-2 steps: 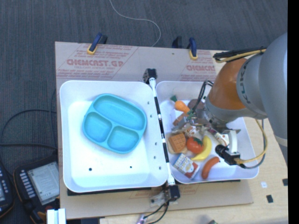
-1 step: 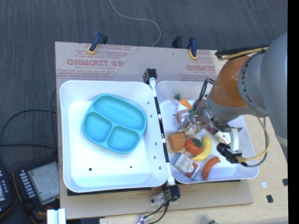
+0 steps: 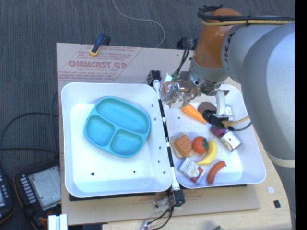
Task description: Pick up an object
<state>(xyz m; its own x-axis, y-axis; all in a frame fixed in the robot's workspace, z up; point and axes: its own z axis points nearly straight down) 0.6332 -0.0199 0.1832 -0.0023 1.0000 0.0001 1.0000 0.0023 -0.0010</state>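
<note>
Red "CHEMCAST GP" printed on the brown board at 12 o'clock from the left bin. Smooth blue plate with three dips inside it. In the right bin: pointy orange carrot, round tomato, curved banana, sausage, waffle. Shiny gripper at 10 o'clock from the carrot, holding nothing; cannot tell if open or shut

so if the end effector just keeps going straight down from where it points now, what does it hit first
Probably the bare floor of the right bin near its top-left corner; the end effector sits just left of the carrot, though depth is unclear.
</note>
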